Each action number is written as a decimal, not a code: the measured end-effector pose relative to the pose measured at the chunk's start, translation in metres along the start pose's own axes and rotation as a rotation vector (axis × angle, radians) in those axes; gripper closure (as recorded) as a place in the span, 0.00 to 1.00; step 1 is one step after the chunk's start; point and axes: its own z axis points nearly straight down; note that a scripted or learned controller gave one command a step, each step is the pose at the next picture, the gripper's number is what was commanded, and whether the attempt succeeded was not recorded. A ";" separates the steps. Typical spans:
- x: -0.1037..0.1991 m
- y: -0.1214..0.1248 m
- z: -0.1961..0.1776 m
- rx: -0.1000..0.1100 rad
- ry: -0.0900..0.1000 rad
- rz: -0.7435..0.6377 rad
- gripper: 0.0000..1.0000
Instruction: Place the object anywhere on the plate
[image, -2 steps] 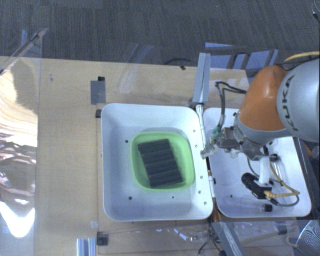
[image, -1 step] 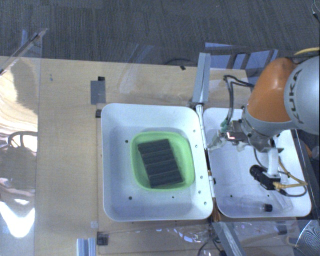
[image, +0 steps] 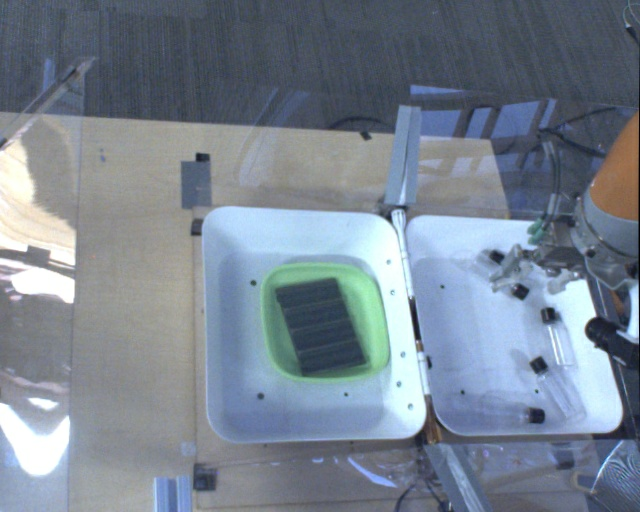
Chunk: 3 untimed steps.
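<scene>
A dark grey ridged block (image: 320, 325) lies flat on the green plate (image: 374, 318), which sits in the middle of the left bin (image: 225, 330). The block rests a little askew, inside the plate's rim. My gripper (image: 535, 262) hangs over the upper right part of the right bin (image: 450, 330), well to the right of the plate and apart from the block. The arm's orange band (image: 618, 180) shows at the view's right edge.
Several clear tubes with black caps lie in the right bin, one (image: 556, 346) near its right wall and one (image: 512, 410) by its front edge. A grey metal post (image: 403, 160) stands behind the seam between the bins.
</scene>
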 end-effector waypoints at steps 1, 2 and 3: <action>-0.079 -0.003 -0.038 -0.002 -0.002 -0.024 0.00; -0.078 0.013 -0.028 0.000 -0.002 -0.050 0.00; -0.067 0.092 -0.079 -0.003 -0.003 -0.125 0.00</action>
